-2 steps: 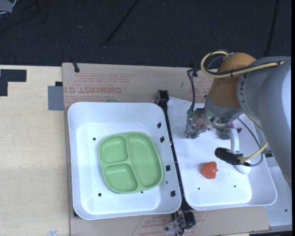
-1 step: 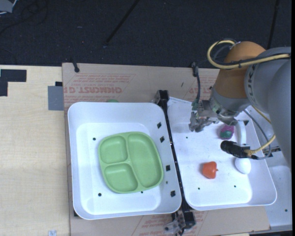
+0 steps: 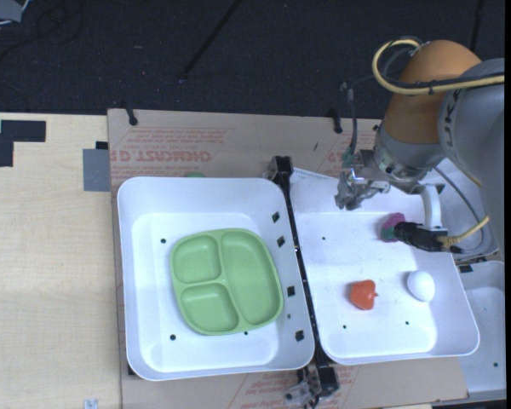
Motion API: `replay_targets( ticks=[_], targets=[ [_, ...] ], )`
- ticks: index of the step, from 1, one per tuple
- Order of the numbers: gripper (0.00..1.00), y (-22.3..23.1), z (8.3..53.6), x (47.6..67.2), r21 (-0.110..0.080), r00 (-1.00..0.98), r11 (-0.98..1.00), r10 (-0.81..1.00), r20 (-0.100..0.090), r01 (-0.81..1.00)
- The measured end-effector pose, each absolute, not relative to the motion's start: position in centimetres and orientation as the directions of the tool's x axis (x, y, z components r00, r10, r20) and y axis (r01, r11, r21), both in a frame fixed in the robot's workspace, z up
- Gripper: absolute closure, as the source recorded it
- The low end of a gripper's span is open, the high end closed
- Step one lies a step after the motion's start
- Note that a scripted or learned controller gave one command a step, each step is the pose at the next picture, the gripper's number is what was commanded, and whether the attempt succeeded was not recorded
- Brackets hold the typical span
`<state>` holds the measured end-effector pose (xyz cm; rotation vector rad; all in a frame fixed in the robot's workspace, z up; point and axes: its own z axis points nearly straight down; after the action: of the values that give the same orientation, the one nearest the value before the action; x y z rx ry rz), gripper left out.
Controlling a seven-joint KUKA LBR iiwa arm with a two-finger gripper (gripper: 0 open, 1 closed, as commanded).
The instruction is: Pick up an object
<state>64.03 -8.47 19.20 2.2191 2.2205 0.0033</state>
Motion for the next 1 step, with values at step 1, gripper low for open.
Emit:
replay_targets(
  ticks=[1],
  targets=[
    [1.0,-8.63,21.65,64.05,0.0,0.0,0.0,1.0,0.0,1.0]
  ],
)
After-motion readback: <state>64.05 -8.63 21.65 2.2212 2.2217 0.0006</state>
